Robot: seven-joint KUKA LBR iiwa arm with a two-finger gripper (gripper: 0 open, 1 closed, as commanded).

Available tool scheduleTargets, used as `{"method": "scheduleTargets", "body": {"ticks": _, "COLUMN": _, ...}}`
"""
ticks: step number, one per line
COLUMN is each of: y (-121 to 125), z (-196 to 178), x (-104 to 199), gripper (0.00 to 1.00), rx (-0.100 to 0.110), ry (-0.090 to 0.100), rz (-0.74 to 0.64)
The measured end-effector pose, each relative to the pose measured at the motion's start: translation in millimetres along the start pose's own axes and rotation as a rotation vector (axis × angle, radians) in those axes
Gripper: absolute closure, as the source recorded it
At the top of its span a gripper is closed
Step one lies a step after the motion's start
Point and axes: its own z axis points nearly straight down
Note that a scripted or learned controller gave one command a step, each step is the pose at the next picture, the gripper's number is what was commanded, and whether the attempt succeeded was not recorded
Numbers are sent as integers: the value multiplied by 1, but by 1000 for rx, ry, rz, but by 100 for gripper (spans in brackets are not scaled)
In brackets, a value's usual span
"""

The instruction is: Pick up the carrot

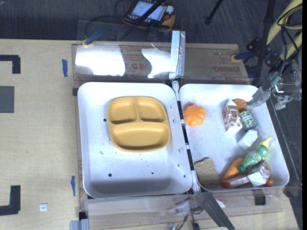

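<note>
Lower right of the frame, in the right bin (280, 143): the carrot (233, 168) lies tilted, thick end up toward the green bottle (254, 155), tip pointing lower left. It touches the bottle and sits just beside a slice of bread (206, 170) on its left. A red-and-white packet (249, 178) lies along the bin's bottom wall, right under the carrot.

Upper right: the gripper (261, 96) hangs over the right bin's top right corner, near a small carton (232, 115), well apart from the carrot. Nothing visible between its fingers; whether the jaws are spread or closed, cannot tell, too small and blurred.

Other items in the right bin: an orange pumpkin-like fruit (194, 115) at the upper left, by the divider; a small green-topped can (248, 120) touching the carton's right side; a white block (248, 139) just below the can.

Left bin (91, 128): a yellow divided plate (139, 122) sits in its upper middle, three compartments.

Top centre, beyond the bins: a handheld controller (148, 12) on the floor.
</note>
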Motion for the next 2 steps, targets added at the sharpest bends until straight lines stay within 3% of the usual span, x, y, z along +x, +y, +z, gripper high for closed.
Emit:
{"method": "scheduleTargets", "body": {"ticks": 1, "y": -34, "z": 99, "x": -7, "gripper": 0, "rx": -1, "ry": -1, "rz": -28}}
{"method": "scheduleTargets", "body": {"ticks": 2, "y": -73, "z": 186, "x": -1, "gripper": 0, "rx": -7, "ry": 3, "rz": 38}}
